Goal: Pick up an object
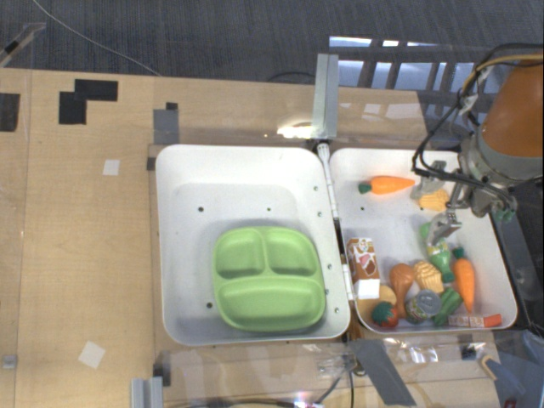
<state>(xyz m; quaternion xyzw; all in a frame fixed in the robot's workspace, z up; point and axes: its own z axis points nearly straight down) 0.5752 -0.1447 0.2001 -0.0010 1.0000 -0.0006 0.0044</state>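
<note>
My gripper hangs over the right bin, low above the back of a heap of toy food. Directly under and beside it lie a green piece and a yellow piece, the latter partly covered by the wrist. An orange carrot with a green tip lies alone toward the bin's back. A second carrot, a brown bread-like piece, a small can and a red piece crowd the front right. I see nothing lifted.
A brown and white carton lies against the right bin's left wall. The left bin holds a green divided plate. A metal post stands behind the divider between the bins. Cables loop beside the arm at the right.
</note>
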